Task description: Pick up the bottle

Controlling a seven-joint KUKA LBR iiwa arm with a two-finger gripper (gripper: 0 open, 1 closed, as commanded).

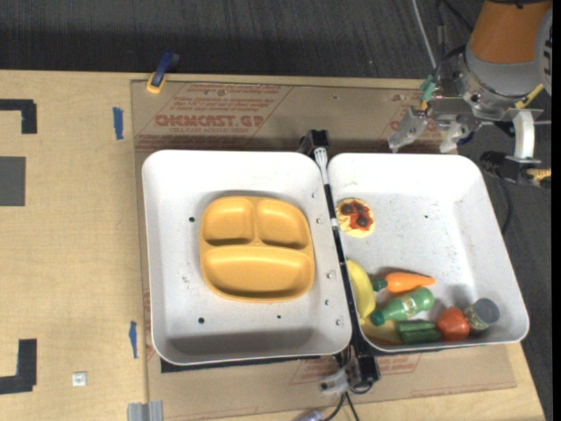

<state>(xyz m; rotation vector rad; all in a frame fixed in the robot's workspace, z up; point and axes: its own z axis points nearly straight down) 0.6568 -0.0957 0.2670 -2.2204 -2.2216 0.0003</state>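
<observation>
A green bottle point(407, 306) lies on its side near the front of the right bin point(438, 191), wedged among other items. My gripper point(429, 135) hangs above the bench just beyond the right bin's far edge, well away from the bottle. Its fingers stand apart with nothing between them.
Around the bottle lie a yellow banana point(359, 288), an orange carrot point(408, 281), a red item point(453, 323), a dark green piece point(418, 330) and a grey can point(484, 311). A small round pizza toy point(355, 217) lies further back. The left bin point(166, 235) holds a yellow divided tray point(257, 246).
</observation>
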